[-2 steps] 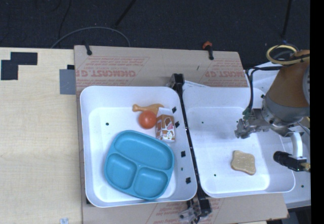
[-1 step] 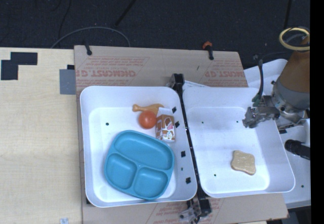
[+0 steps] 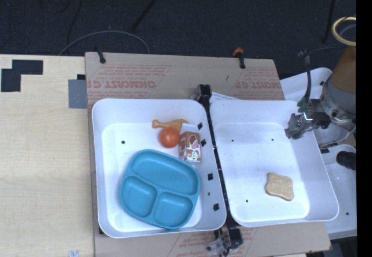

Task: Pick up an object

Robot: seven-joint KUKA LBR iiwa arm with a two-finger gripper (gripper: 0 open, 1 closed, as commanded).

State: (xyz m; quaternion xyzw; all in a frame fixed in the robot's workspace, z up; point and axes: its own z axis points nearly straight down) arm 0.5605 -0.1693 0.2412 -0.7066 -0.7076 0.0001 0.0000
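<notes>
Nearest the camera in the left bin (image 3: 104,192): a blue tray (image 3: 160,189) with three compartments, tilted a bit and taking up most of the floor. In the right bin (image 3: 325,192), low and toward the right: a tan cookie (image 3: 279,186), lying flat with bare white all round it, long axis roughly left-right with a slight downhill slant. Further back in the left bin: a small carton (image 3: 190,147) just beside the divider, touching or nearly touching the tray's upper edge, then a red ball (image 3: 169,137) right next to it and an orange drumstick-looking thing (image 3: 168,123) behind that. Gripper (image 3: 294,128) up at the right bin's far right rim, over the wall more than the floor. Open or closed? Too small and dark to call, so can't tell, but nothing visibly in it. Key bit: cookie well apart from the gripper, nearer the camera and slightly left of it, same bin. Probably the easiest pick, a short move toward the camera and down, with the grip across the cookie's short side.
</notes>
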